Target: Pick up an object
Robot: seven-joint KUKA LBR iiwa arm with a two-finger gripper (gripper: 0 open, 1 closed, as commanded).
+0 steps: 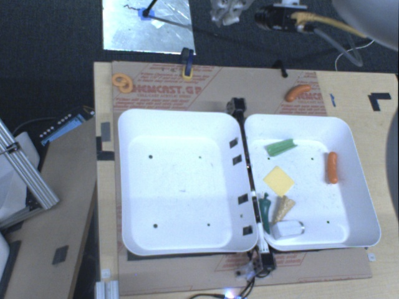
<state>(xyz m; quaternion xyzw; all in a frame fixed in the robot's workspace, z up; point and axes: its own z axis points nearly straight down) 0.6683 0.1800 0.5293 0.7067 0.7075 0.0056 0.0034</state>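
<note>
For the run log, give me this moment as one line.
arm: top right | right bin: green piece, yellow square, sausage | nothing picked

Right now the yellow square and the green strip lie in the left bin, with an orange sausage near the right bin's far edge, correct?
Not quite. In the camera view the yellow square and green strip lie in the right bin, not the left. The orange sausage is near that bin's right edge.

Sausage (332, 167), cheese slice (278, 180) and bean pod (280, 147) in the right bin (358, 185), beside the left bin (134, 167).
</note>
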